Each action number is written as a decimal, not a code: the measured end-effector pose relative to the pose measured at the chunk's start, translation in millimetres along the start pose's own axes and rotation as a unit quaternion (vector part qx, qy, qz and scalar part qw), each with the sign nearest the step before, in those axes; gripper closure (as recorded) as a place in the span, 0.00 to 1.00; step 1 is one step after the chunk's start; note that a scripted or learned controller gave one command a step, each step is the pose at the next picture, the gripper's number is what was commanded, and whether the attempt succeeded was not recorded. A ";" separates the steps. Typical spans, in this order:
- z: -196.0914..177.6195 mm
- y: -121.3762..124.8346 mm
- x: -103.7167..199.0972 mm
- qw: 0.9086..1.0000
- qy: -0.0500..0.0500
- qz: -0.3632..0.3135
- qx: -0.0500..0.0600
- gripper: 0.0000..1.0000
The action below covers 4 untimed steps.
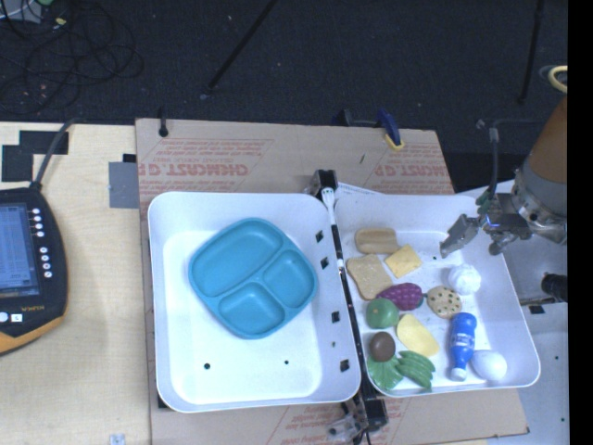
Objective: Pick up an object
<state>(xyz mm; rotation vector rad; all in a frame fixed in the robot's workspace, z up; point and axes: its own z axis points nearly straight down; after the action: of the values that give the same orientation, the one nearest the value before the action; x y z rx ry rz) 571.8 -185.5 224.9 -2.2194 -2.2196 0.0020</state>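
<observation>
The right bin [519,290] is taken as the landmark; it carried the whole stock of candidate objects. The tool [482,228] hung over that bin's upper right corner, reaching in from the right on the grey arm [547,170]. Its fingers appeared spread, one dark finger [458,235] angled out toward the bin's middle, and nothing sat between them. No object had been lifted at this moment.

Nearest the tool, just below it inside the bin, lay a small white ball [464,277]. A cookie [444,300] sat just below that, with a blue bottle [461,334] and a white egg-shaped piece [488,365] further toward the bin's lower right corner. In the bin's middle were a tan bread roll [376,240], a toast slice [369,274], a yellow cheese wedge [403,260], a purple piece [402,296], a green round piece [381,312], a brown round piece [382,346], a yellow piece [417,335] and a green leafy piece [408,370].

The left bin [176,248], adjoining the landmark's left wall, held a blue divided plate [252,276].

Judgement: the objects were crowded, several touching, which favours a grasp at the looser right side. The white ball was the likeliest target, though its round form could slip from the fingers.
</observation>
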 end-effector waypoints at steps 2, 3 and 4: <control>136.3 -90.9 44.1 1.000 0.000 -0.001 -0.002 0.00; 136.6 -24.6 65.4 1.000 0.000 -0.002 -0.002 0.00; 126.0 -26.4 65.0 1.000 0.002 0.000 0.000 1.00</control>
<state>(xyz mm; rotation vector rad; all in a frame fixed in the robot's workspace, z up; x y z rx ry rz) 545.1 -120.3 99.1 -2.2182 -2.2177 -0.0032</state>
